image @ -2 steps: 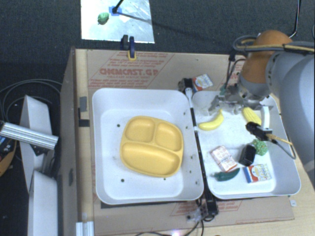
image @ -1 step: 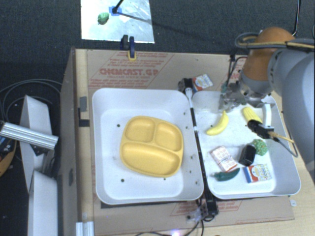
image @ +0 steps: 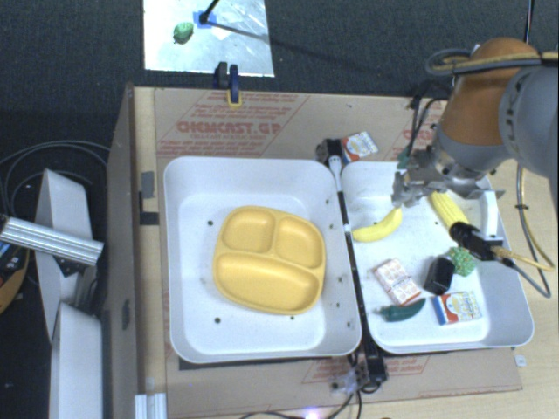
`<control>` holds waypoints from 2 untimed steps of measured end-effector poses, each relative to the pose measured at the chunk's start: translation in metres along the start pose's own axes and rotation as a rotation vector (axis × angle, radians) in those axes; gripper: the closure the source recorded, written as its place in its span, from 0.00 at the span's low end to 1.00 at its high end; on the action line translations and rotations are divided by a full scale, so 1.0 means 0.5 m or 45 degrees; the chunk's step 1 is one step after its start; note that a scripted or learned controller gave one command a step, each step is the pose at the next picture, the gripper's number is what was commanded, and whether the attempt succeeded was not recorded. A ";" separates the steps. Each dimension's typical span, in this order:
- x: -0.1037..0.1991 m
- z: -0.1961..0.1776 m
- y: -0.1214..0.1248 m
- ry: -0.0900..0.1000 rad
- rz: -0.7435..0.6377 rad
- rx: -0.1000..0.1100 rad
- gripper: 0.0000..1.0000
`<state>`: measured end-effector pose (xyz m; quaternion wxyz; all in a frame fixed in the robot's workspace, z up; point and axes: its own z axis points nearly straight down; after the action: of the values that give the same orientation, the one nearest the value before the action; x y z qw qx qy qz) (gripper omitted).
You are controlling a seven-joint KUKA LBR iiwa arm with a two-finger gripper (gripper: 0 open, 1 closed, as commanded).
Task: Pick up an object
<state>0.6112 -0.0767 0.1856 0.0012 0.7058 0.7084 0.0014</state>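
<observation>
The right bin holds a yellow banana, an ear of corn, a green broccoli piece, a black block, a green pepper and two small printed cartons. My gripper hangs over the bin's back left part, just above and right of the banana's upper tip. No object shows between its fingers.
The left bin holds a yellow divided plate. A small carton lies on the cardboard behind the bins. The grey arm with its orange band reaches in from the right, above the right bin's back edge.
</observation>
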 end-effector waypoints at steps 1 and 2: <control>-0.001 0.002 -0.001 0.000 0.001 0.002 0.00; -0.134 0.004 0.018 -0.003 0.004 0.002 0.00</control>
<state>0.6207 -0.1439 0.1834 0.0013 0.7067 0.7075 0.0000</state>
